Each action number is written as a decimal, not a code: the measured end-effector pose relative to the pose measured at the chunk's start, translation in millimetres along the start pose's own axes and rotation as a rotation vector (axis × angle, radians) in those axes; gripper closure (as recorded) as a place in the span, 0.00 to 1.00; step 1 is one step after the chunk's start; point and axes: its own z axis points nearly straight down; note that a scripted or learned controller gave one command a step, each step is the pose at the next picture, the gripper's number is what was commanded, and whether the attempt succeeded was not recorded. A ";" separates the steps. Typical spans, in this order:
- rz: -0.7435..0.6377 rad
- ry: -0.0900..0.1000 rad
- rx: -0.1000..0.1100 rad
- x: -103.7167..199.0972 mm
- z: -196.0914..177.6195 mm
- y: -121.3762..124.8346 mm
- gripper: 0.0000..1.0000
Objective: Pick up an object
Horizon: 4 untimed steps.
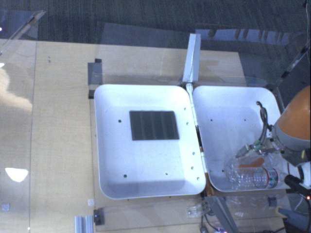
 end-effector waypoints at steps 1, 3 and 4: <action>-0.001 -0.002 -0.007 0.3 -11.8 3.5 1.00; -0.048 0.005 0.010 -14.6 -5.9 -5.9 0.00; -0.049 0.002 0.004 -14.5 -16.9 -2.9 1.00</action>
